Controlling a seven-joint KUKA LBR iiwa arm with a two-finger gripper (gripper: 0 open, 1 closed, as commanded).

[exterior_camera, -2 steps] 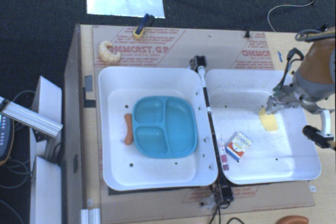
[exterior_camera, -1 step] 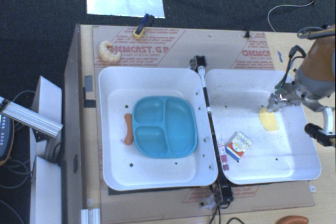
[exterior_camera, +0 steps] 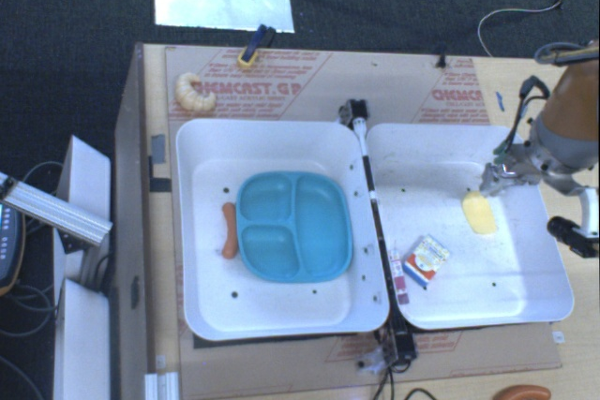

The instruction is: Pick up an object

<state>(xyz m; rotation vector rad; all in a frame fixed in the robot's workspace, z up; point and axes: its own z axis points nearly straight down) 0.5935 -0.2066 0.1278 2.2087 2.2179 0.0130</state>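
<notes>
**Approach to yellow block in right bin**

The gripper [exterior_camera: 497, 175] is being held low over the right bin [exterior_camera: 525, 300]. Whether anything is being gripped cannot be told. The yellow block [exterior_camera: 480, 214] is lying just below and left of it, long axis running roughly up the view. Nothing is being seen held.

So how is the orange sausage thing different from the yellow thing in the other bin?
The orange sausage is long, thin and orange; the yellow piece is shorter, wider and pale yellow. The sausage lies in the left bin right beside the blue divided tray; the yellow piece lies in the right bin, out on bare floor, just below the gripper. Both lie flat on the white bottom of a bin.
</notes>
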